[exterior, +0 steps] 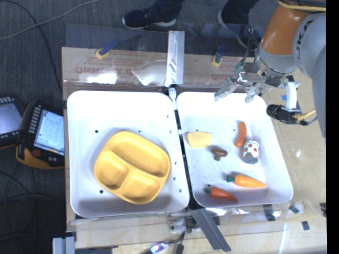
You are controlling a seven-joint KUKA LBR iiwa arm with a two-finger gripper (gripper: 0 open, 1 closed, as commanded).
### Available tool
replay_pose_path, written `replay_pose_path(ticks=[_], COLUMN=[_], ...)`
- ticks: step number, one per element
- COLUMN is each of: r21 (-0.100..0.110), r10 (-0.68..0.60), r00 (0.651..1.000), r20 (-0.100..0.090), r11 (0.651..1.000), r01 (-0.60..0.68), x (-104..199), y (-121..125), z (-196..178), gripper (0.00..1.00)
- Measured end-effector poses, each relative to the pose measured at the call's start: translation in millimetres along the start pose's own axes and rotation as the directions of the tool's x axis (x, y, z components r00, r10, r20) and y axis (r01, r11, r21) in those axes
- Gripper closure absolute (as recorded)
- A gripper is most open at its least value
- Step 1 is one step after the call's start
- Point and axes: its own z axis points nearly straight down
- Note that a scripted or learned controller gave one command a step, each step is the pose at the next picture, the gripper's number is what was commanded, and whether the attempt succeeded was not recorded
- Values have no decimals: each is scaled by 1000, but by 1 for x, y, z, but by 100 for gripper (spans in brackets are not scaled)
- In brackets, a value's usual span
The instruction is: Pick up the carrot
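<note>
From the overhead camera I see the gripper (237, 90) over the far rim of the right bin (275, 142), its 2 fingers spread apart and pinching nothing. The carrot (247, 181) lies near the bin's front edge, green end toward the middle, well apart from the gripper. I judge this the approach step; next I'd bring the arm forward over the carrot and descend across its body. I can read no labels or writing.

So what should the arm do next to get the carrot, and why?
Probably swing the tool toward the near edge of the right bin and over the carrot. The tool hangs open at the bin's far edge, holding nothing, and the carrot lies untouched near the front.
</note>
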Motion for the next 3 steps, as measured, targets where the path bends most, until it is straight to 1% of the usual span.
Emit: replay_pose_path(ticks=[1, 2, 3], r21=[1, -1, -1], r10=[-27, 4, 17], r00=[1000, 1000, 1000], r20=[4, 3, 3], r11=[1000, 1000, 1000], r01=[27, -4, -17], x=[-52, -43, -55], y=[-48, -95, -149], z=[48, 84, 92], gripper=[0, 0, 0])
